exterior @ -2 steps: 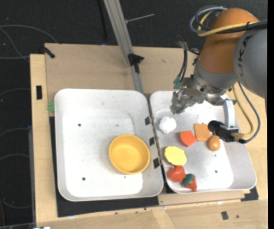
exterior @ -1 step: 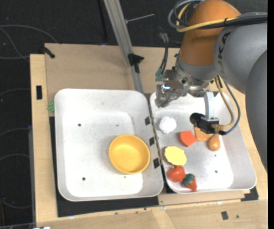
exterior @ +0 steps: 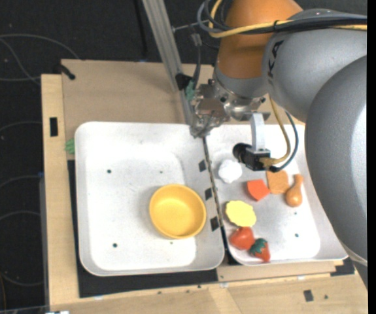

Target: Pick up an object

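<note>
Nearest the front edge, a red strawberry (exterior: 260, 248) and a tomato (exterior: 242, 237) lie touching in the front corner of the right bin (exterior: 292, 237), close to its left wall. Just behind them rests a flat yellow piece (exterior: 240, 212). Farther back an orange block (exterior: 257, 189) lies beside a tan block (exterior: 278, 181), and an orange gourd (exterior: 294, 192) leans against the tan block's right side. A white lump (exterior: 229, 171) sits behind the orange block and to its left, near the wall between the bins. Of all the pieces, this lump is closest to the gripper (exterior: 199, 129), which hangs behind it and to its left, over the far end of that dividing wall, apart from the lump and from every other piece. Whether the gripper is spread or pressed together cannot be told from this slant, as its tip is small and dark against the bin rim. In the left bin (exterior: 122, 156) a yellow bowl (exterior: 176, 210) stands upright near the front right corner, close to the divider. Both bins rest on a tan bench (exterior: 109, 90) with a black mat showing under their front edges. The grey arm (exterior: 325, 90) comes in from the right, its orange band above the wrist. Behind the bins a slanted metal rail (exterior: 160, 31) rises, and thin cables (exterior: 11, 51) loop over the dark floor at the far left.
</note>
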